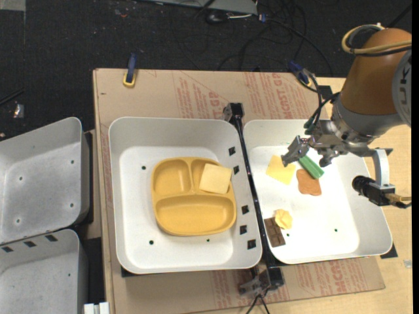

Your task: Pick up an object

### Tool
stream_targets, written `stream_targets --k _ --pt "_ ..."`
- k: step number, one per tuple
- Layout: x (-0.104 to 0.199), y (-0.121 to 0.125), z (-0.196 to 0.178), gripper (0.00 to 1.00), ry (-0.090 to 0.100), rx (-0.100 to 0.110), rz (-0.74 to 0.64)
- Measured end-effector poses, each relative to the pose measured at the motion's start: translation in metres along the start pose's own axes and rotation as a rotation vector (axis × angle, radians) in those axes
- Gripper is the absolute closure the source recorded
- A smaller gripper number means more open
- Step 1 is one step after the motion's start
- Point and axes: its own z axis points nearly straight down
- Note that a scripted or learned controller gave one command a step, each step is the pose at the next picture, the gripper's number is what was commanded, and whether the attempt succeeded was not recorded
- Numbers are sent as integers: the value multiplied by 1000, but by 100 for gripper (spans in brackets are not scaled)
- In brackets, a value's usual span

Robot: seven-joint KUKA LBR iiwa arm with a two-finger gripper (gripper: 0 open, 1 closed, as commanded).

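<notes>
In the right bin [366,234] on the brown worktop [170,97], the claw [314,150] hangs with fingers spread over a green piece [310,167] lying on an orange one [309,183], a yellow slice [280,170] just left, above a dark floor with cables [275,38].

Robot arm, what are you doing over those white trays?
The grey and orange robot arm reaches in over the right white bin. Its gripper hovers just above a flat yellow wedge, a green block and an orange-brown piece. Nothing is picked up yet. The left white bin holds a yellow divided plate with a pale square block on it.
</notes>
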Motion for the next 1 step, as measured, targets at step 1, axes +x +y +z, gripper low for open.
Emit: stream_targets --k 1 --pt "0 2 -6 0 -2 -12 -2"
